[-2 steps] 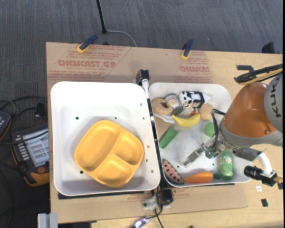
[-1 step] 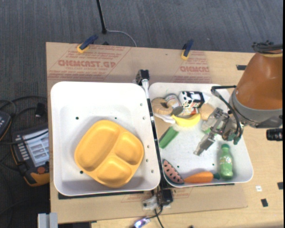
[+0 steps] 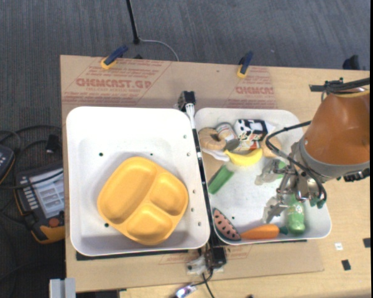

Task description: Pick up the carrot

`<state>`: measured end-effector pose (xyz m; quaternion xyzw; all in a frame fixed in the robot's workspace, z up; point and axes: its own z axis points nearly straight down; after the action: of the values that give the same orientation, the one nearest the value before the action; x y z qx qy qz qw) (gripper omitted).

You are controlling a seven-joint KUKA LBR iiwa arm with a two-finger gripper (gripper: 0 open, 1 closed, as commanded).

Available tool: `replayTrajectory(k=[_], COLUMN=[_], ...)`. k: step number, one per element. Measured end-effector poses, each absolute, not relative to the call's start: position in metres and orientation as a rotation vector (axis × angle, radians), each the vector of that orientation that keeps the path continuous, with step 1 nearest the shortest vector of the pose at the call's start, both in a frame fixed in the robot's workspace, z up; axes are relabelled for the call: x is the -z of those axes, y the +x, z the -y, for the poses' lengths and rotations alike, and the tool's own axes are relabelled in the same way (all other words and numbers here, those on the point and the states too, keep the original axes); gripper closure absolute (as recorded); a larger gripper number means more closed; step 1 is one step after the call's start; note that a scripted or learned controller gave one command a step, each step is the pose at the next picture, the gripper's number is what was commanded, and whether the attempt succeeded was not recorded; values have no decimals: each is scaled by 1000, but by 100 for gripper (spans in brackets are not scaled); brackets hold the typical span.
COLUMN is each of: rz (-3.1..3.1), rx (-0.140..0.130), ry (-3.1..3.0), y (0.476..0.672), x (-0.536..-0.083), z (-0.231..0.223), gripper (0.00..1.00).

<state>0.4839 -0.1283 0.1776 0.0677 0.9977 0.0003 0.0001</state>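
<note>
The bench [image 3: 112, 79] carries two white bins side by side. The left bin [image 3: 87, 135] holds a yellow divided plate [image 3: 143, 198]. In the right bin [image 3: 311, 231], the carrot [image 3: 260, 232] lies along the near wall, between a watermelon slice [image 3: 225, 224] and a green object [image 3: 296, 219]. A banana [image 3: 245, 158] and a green cucumber-like piece [image 3: 221, 179] lie farther back. The arm's orange band [image 3: 339, 132] hangs over the bin's right side, and the pincer [image 3: 278, 205] points down just above the carrot, its fingers [image 3: 270, 211] spread apart with nothing between them.
</note>
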Motion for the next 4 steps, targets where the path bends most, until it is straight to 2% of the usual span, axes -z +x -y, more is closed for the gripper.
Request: replayTrajectory(k=[1, 2, 3, 4], rz=[-3051, -2900, -2898, -2449], rx=[0, 1, 1, -2], ry=[-734, -1196, -1192, -1963], y=[485, 504, 505, 496], x=[-245, -346, -356, -311], z=[195, 223, 223, 223], gripper=[0, 0, 100, 100])
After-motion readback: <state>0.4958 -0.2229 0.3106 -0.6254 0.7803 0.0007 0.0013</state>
